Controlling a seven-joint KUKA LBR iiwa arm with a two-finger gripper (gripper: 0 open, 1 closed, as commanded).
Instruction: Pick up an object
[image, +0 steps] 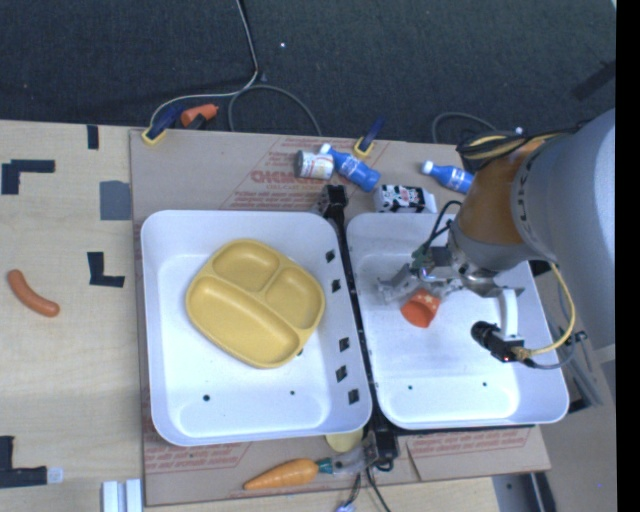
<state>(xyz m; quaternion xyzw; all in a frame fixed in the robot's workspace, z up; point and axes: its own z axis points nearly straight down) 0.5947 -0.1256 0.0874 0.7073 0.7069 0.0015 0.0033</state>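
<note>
Brown cardboard covers the bench beneath two white bins. At center right of the frame, the gripper (413, 282) sits low in the right bin (450, 395), just above an orange object (421, 308); whether its jaws are released or clenched cannot be told. That small, cup-like piece looks light, stiff and smooth, best pinched across its sides. Left of center, a glossy yellow divided plate (256, 300) rests in the left bin (175, 400).
</note>
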